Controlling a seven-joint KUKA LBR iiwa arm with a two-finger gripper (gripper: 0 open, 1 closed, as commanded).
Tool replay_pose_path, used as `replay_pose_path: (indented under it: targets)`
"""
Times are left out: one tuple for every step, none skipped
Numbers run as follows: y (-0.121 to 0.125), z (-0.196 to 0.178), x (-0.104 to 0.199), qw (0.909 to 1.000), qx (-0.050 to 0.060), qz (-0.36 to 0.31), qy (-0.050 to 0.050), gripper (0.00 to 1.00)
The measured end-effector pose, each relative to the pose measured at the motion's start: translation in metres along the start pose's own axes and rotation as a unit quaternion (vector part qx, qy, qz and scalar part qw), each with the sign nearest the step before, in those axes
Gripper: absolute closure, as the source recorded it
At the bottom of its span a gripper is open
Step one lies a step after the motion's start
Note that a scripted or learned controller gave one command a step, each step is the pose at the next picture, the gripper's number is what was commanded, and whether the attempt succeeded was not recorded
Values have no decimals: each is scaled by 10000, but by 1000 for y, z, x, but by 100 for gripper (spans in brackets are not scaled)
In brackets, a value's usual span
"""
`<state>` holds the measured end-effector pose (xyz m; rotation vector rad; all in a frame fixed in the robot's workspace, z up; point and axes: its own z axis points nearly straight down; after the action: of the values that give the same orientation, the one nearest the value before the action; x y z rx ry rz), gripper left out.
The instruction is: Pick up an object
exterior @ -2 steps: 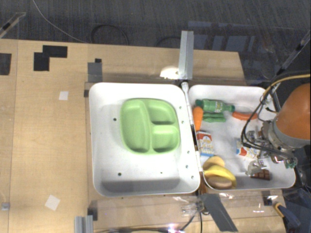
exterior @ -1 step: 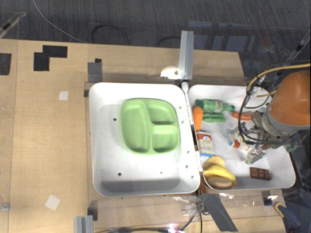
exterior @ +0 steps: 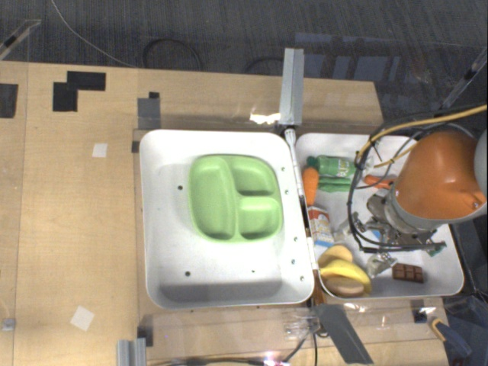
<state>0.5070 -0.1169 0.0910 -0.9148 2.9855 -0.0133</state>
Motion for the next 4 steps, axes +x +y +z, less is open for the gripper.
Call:
replay_pose_path:
  targets:
    - [-32, -1, 17, 9636, -50, -2673, 26, 0]
    - [-46, 1, 5, 8829, -32, -4695, -17, 0]
    - [-50, 3, -88, 9065, -34, -4221, -14, 0]
    - [-11, 0, -21, 9412, -18, -3378, 3, 0]
